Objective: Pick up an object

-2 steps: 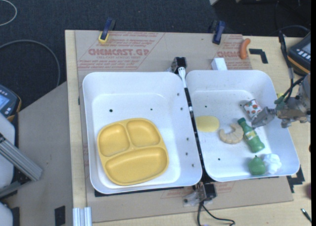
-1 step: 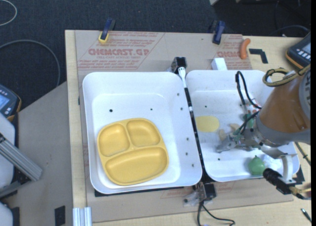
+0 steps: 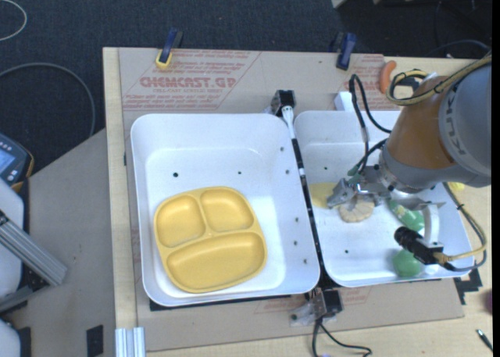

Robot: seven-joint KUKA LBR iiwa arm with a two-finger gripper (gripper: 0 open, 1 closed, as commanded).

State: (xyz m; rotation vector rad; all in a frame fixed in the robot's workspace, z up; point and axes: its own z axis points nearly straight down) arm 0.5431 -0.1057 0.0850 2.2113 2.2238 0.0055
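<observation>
My gripper point(image 3: 348, 194) is low inside the right bin point(image 3: 355, 263), near its left wall. A small tan round object point(image 3: 356, 212) lies on the bin floor just below and to the right of the gripper, partly covered by it. A flat yellow piece point(image 3: 319, 192) rests to the gripper's left, against the divider. A green object point(image 3: 408, 262) sits near the front right of the bin, and another green piece point(image 3: 411, 215) shows under the wrist. Whether the gripper touches the tan object is unclear from here.
The left bin point(image 3: 195, 137) holds a yellow divided plate point(image 3: 209, 238) in its front half. The grey arm with its orange band point(image 3: 422, 137) covers the right bin's back right. Black cables point(image 3: 359, 101) hang over that bin. Clamps sit on the board's far edge.
</observation>
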